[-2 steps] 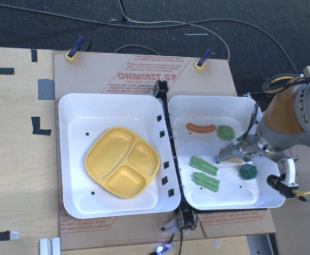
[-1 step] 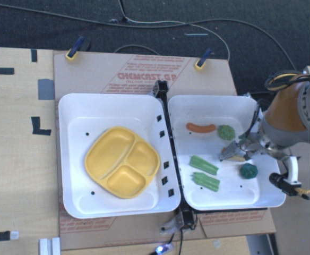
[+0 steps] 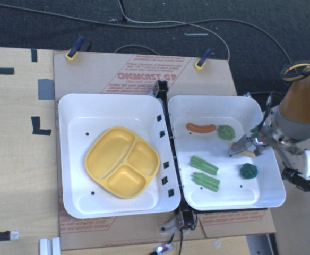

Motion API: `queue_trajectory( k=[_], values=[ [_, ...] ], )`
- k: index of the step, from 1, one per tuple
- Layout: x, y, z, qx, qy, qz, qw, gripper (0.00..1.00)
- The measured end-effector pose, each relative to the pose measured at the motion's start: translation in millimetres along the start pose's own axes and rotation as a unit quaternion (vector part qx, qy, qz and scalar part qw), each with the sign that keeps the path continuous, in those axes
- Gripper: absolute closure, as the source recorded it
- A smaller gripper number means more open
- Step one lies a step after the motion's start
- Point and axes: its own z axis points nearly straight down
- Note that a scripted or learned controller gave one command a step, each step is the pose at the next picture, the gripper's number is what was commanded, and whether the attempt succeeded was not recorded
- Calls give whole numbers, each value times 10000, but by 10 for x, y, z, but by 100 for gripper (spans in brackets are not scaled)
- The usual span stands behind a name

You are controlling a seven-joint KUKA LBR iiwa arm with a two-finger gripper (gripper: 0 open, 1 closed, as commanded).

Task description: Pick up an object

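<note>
The gripper hangs low over the right bin near its right wall, and whether it is released or clenched cannot be told; nothing is visibly held. The dark green broccoli lies just beside it toward the bin's near edge, the likeliest target; the lighter broccoli sits just beyond, the sausage farther left, its long axis across the bin.
</note>
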Motion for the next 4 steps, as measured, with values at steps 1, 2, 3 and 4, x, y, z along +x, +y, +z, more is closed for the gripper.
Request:
queue_trajectory(
  k=[1, 2, 3, 4],
  values=[
    [24, -70, -587, -11, -4, -6, 10000, 100],
    [27, -58, -961, -10, -4, -9, 10000, 100],
    [559, 3, -830, 12, 4, -22, 10000, 100],
    [1068, -32, -758, 13, 7, -24, 10000, 100]
  ],
)
